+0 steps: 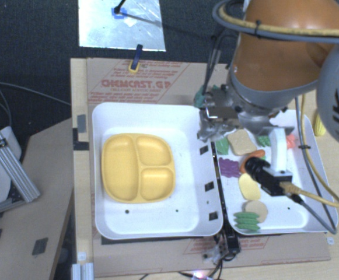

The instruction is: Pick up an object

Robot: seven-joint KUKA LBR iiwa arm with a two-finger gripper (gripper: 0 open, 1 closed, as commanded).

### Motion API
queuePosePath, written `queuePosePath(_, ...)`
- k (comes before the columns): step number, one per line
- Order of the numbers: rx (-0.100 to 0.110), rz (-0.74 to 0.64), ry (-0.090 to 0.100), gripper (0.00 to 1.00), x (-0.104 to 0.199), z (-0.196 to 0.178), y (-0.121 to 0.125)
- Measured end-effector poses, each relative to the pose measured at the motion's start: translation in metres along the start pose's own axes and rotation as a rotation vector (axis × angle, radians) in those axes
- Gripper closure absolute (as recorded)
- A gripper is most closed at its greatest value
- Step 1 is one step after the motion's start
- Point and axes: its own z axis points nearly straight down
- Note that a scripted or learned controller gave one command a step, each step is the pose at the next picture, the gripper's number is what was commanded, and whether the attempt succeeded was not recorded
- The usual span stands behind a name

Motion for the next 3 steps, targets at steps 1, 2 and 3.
queuePosePath(1,0.006,0.015,-0.005,1.00,-0.041,0.027,0.029)
queuePosePath(2,-0.013,0.003,0.002,1.00,0.022,-0.119,0.065)
queuePosePath(3,0.003,0.002,0.000,1.00,0.098,-0.132,0.081)
